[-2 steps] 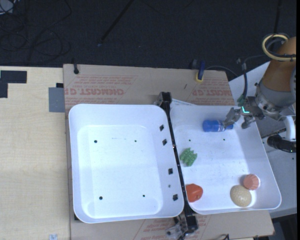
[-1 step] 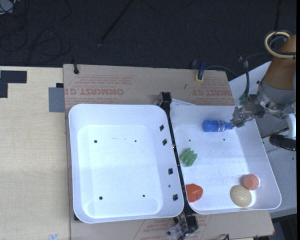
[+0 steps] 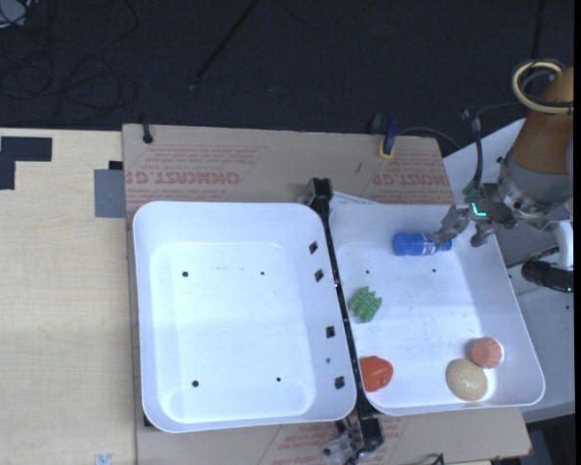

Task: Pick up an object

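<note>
Currently your arm reaches in over the right bin [image 3: 523, 356], with the gripper [image 3: 462, 223] low at that bin's far right corner, just beside the right end of a blue cylinder [image 3: 413, 245] lying on its side. From this slanted view you cannot tell how the tool is set, nor whether it touches the cylinder; nothing visibly sits in its grasp, so log no hold.

Other candidates in the same bin: a green knobbly piece [image 3: 366, 304] near the divider, a red-orange piece [image 3: 375, 372] at the near left corner, and a tan ball [image 3: 467, 380] touching or just beside a pink ball [image 3: 486, 352] at the near right. The left bin [image 3: 145, 260] bears no loose objects.

Judgement: you are at the approach or closing stage on the blue cylinder, lift not yet made. The next move calls for the tool centred across the cylinder's short axis, not off its end, since a round body can roll or squirt away toward the wall. Confirm the piece rises with the tool before recording success.
</note>
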Motion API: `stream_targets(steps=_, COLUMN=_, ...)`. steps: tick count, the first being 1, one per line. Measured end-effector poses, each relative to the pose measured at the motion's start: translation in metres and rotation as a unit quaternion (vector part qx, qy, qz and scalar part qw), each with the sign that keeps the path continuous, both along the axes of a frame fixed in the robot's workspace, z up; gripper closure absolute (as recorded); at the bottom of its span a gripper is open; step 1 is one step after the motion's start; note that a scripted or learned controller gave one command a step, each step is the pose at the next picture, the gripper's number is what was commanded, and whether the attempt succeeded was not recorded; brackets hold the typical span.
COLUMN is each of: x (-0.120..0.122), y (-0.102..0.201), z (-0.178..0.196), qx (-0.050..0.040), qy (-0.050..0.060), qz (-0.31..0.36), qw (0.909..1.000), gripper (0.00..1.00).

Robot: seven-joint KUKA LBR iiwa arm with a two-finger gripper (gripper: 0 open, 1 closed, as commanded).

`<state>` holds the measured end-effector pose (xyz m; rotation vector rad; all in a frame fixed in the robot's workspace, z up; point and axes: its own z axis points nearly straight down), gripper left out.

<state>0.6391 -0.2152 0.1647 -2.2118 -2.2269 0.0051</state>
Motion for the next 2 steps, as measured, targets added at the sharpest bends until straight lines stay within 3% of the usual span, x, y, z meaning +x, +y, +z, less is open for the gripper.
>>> stream_targets(steps=1, x=0.0002, y=-0.0007, z=0.0103, qx=0.0, qy=0.0, qz=0.0, qw=1.0, gripper=1.0)
stream_targets(steps=2, x=0.0001, y=-0.0007, z=0.01, qx=-0.0001, qy=0.0, qz=0.001, qw=1.0, gripper=0.0)
